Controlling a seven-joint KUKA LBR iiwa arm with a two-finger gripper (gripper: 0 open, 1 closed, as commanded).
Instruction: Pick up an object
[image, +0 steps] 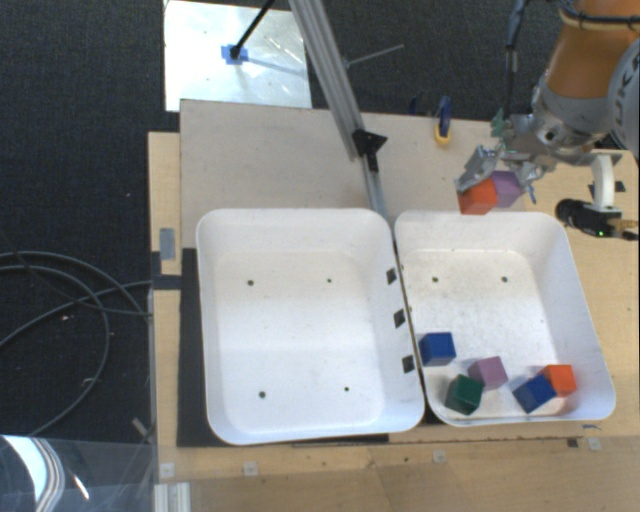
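Note:
My gripper (497, 180) hangs over the far rim of the right bin (575, 262), at the upper right of the camera view. An orange block (476, 197) sits between its fingers, lifted off the bin floor, and the gripper is shut on it. A purple block (508, 188) is pressed right beside the orange one under the gripper. In the right bin's near corner lie a blue block (436, 348), a green block (464, 394), a purple block (488, 372), another blue block (533, 393) and an orange block (561, 378).
The left bin (215, 300) stands beside the right one, sharing a middle wall. A slanted grey pole (338, 85) crosses the back of the bench. A blue-and-yellow clamp (441, 118) sits at the bench's far edge.

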